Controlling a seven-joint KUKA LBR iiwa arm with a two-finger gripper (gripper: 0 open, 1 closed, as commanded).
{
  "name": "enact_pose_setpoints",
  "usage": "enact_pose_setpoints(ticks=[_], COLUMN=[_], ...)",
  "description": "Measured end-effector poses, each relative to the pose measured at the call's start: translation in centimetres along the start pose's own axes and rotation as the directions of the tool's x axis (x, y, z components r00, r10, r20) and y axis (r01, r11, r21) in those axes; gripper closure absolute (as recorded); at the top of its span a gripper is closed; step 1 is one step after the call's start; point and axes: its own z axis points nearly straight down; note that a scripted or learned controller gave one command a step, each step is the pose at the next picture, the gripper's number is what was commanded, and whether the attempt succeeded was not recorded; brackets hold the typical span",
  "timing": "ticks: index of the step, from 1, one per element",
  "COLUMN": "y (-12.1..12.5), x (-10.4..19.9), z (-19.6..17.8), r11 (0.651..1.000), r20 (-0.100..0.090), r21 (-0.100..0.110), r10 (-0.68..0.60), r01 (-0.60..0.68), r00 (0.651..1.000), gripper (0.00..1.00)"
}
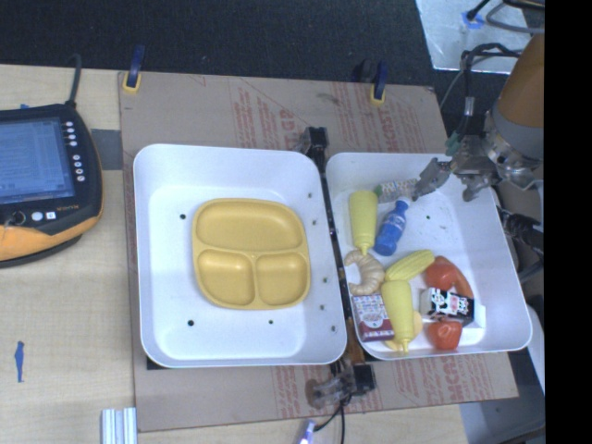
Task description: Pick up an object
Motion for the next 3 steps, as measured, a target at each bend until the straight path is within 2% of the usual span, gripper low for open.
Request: enact_pose_setpoints(ticks=[1,2,3], y=[-6.5,-6.4,-6.4], x=[0.1,0.0,7.8], z=[13.0,11.9,2.8], r11=[1.0,1.0,1.0], r20=[0.0,0.002,-0.001], r21=[0.001,0.001,-0.002], r10=[-0.001,-0.006,-0.001], r01=[0.001,0.006,0.001], r00=[1.0,1.0,1.0], gripper=[0.0,1.0,1.0])
